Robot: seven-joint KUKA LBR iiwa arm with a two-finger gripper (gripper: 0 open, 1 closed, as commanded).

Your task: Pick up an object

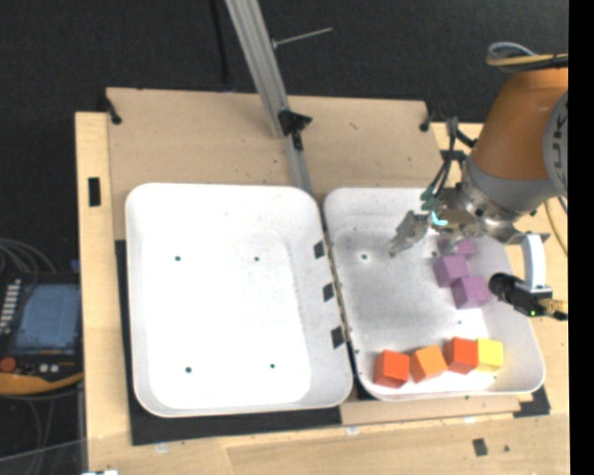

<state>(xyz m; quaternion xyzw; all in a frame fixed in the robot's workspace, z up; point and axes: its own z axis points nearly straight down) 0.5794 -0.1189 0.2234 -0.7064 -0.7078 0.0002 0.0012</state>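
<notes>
Hand (412,234) hangs over the right bin (376,295), upper middle; fingers' state: cannot tell. Two purple blocks (460,275) lie just right of it. Along the near wall sit orange block (392,367), lighter orange block (428,361), red-orange block (461,354), yellow block (490,352).

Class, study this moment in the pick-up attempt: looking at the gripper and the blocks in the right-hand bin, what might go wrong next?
1. The gripper hangs over bare bin floor beside the purple blocks, so closing here would likely catch nothing.
2. The two purple blocks touch, so a grasp may nudge one away or take both.
3. The orange blocks, the red block and the yellow block sit in a tight row against the right bin's near wall, leaving little finger room.
</notes>
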